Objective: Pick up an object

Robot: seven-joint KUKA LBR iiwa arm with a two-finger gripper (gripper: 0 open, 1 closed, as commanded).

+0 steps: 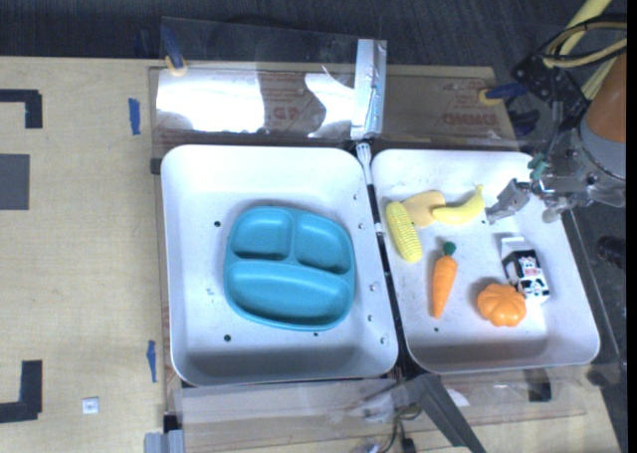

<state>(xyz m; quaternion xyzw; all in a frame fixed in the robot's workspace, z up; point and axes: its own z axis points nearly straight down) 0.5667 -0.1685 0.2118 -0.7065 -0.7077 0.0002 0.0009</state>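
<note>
Orange plastic carrot (443, 284), long axis near-far, green tip far; claw (513, 200) state beyond telling.

The arm (609, 117) is cut off by the frame edge at three o'clock. The small black-and-white object (527, 275) is too small to identify.

Glossy blue plastic tray (291, 267) in smooth white bin (189, 242) (bench (80, 242) matt wood).

Toys (443, 242) crowd right bin (572, 341); its front stays bare.
</note>
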